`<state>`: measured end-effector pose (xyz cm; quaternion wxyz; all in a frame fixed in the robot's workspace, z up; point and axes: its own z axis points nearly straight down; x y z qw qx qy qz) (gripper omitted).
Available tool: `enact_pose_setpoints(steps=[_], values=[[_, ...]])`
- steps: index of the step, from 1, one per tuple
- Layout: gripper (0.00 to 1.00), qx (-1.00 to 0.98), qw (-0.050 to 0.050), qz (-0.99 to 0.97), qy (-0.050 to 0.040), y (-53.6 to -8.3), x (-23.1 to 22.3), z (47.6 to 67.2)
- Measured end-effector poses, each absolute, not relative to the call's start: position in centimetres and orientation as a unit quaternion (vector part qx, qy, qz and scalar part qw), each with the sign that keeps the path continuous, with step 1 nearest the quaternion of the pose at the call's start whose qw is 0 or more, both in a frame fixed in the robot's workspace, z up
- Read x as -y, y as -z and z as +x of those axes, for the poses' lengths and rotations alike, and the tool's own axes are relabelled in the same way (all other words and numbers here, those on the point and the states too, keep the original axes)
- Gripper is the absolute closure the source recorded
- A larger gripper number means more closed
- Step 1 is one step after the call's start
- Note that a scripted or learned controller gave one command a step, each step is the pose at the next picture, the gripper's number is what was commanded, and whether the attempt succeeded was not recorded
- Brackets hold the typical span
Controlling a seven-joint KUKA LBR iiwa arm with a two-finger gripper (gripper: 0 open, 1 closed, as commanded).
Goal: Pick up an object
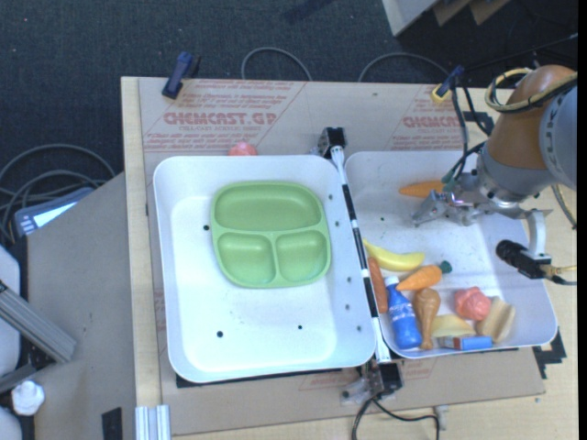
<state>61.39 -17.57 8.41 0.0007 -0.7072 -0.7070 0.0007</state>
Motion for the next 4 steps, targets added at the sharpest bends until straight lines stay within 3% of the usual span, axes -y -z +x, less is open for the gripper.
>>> enact_pose_setpoints(steps=[1,2,4], values=[[0.0,0.706,0.004,-0.708,-0.0031,-8.3,14.4,65.5],[0.0,0.706,0.008,-0.708,-0.0051,-8.2,15.9,66.3],[0.0,0.706,0.006,-0.708,-0.0064,-8.3,14.9,66.3]])
